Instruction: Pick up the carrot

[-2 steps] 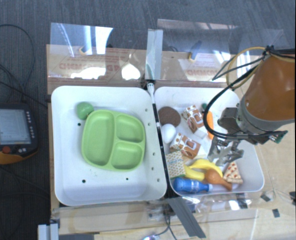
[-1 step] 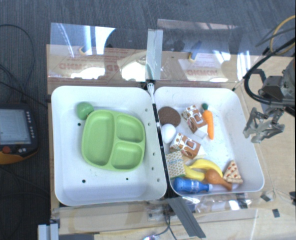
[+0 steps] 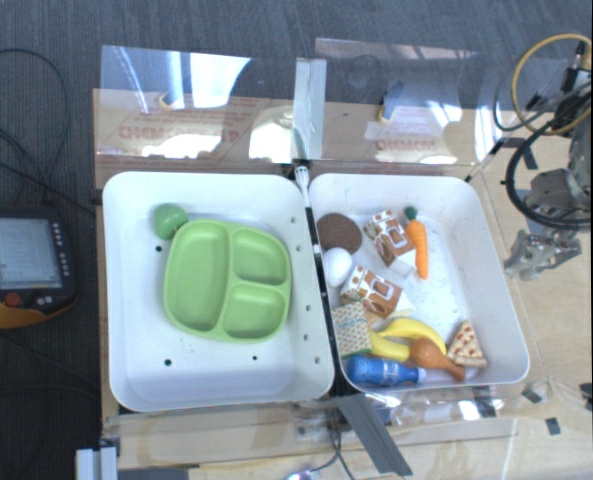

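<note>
Carrot (image 3: 418,247): likely light, stiff, smooth plastic; grab mid-body across its width; gripper (image 3: 542,253) outside the right bin (image 3: 496,268), grip state unclear.

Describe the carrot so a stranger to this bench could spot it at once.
Start at the right bin of the two white bins. Look near its far wall, just right of a small brown-and-white carton. The carrot is a slim orange cone with a green tip, and it lies apart from the yellow banana at the near end.
</note>
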`<state>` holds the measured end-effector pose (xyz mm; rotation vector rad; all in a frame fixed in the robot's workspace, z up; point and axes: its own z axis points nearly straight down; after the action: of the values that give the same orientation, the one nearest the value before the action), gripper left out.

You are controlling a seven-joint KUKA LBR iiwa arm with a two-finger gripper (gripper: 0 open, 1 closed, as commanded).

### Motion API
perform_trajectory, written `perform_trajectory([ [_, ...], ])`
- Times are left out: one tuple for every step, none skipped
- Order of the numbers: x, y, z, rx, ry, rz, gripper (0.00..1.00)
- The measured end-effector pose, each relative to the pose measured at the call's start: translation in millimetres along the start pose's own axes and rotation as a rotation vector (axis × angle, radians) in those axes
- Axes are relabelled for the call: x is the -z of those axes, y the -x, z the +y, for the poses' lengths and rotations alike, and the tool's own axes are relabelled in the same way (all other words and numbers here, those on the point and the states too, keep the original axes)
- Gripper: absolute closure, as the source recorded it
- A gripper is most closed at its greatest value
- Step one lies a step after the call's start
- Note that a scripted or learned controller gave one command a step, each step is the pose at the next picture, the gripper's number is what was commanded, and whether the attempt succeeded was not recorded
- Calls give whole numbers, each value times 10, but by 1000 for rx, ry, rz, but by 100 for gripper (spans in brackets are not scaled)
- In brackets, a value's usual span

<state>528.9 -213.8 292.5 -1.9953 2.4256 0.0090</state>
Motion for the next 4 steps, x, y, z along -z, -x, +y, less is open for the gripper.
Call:
perform_trajectory([
  [-1188,158,499,-118,6,0,100],
  [-1949,484,532,-361,-9,2,100],
  [-384,461,520,-293,-16,2,100],
  [-1945,469,472,-138,-5,2,100],
])
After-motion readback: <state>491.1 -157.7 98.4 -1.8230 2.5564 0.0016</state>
